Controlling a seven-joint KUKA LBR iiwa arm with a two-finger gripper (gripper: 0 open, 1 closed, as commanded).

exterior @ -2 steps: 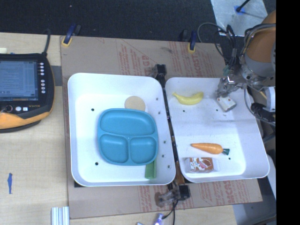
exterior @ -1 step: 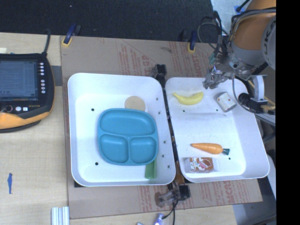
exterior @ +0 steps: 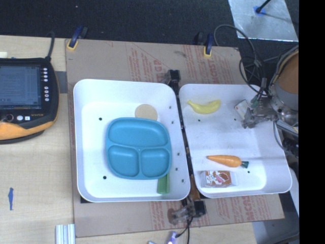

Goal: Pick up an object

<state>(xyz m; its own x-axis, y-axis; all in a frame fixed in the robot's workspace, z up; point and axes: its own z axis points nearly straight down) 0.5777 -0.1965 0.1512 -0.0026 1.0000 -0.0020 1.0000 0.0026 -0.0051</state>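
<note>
beside the white left bin [exterior: 86, 136] with its blue plate [exterior: 137, 147] and tan disc [exterior: 146, 111], the white right bin [exterior: 277, 179] showed a yellow banana [exterior: 204, 106], orange carrot [exterior: 224, 160] and red-and-white packet [exterior: 217, 178].

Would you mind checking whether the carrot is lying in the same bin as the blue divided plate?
No, the carrot lies in the right bin, while the blue divided plate sits in the left bin.

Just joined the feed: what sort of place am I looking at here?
Most likely a robot lab's pick-test bench, not a kitchen. Two white bins sit on clamped cardboard, a teach pendant lies beside them, and the contents look like toy food: banana, carrot.
</note>
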